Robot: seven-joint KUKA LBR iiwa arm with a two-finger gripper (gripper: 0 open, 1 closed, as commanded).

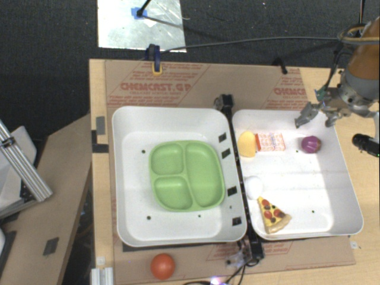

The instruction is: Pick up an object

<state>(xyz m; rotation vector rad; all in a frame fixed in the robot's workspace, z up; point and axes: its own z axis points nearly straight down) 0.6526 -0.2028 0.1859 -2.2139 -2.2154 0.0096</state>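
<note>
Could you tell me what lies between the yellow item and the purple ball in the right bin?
In the camera view, a small red-and-white packet lies between the yellow item and the purple ball, beside the yellow item.

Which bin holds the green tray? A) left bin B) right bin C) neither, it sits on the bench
A: the green tray lies flat inside the left bin, while the right bin holds the pizza slice and purple ball.

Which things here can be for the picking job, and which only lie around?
For the job: gripper, open above the right bin; purple ball; yellow piece; pizza slice; red-white packet.

Lying about: green tray; orange ball; foil sheet.
</note>
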